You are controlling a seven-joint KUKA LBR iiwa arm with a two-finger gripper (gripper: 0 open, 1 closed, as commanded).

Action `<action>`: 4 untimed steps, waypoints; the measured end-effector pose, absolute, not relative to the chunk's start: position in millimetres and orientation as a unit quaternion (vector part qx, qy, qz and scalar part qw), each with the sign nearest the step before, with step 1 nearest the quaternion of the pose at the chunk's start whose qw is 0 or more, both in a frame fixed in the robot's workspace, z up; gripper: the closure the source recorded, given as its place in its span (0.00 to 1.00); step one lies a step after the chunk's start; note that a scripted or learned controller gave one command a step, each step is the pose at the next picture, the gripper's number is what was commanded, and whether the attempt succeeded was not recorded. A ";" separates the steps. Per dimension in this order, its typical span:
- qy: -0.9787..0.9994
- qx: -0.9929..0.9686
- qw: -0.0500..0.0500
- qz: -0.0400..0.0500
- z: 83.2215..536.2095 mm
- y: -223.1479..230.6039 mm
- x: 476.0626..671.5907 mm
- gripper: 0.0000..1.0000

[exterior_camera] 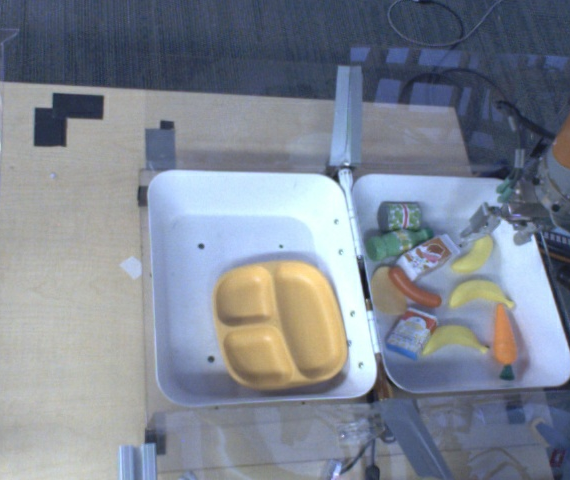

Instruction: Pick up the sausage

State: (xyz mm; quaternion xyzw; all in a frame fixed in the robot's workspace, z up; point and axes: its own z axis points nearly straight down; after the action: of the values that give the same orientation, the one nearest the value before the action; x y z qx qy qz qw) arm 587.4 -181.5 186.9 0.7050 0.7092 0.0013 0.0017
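The sausage (414, 288) is a short red-orange link lying in the right bin (555, 363), left of centre, partly under a red-and-white packet (426, 259). My gripper (492, 221) hangs over the bin's upper right part, up and to the right of the sausage, well apart from it. Its fingers (478, 221) stand open with nothing between them, just above a yellow banana (474, 256).
The right bin also holds two green cans (400, 215), two more bananas (480, 293), a carrot (504, 340) and a small carton (411, 332). A yellow divided plate (279, 323) lies in the left bin (180, 268).
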 end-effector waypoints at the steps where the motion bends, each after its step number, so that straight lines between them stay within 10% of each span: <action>1: 0.656 0.755 0.013 0.009 115.5 -129.4 558.0 0.00; 2: 0.613 0.789 0.028 0.020 109.7 -103.4 535.9 0.00; 4: 0.599 0.800 0.008 0.007 90.8 -85.8 502.7 0.00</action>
State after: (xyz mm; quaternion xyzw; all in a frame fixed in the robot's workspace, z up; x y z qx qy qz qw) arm 502.7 -85.8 90.8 0.8004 0.5994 0.0074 0.0080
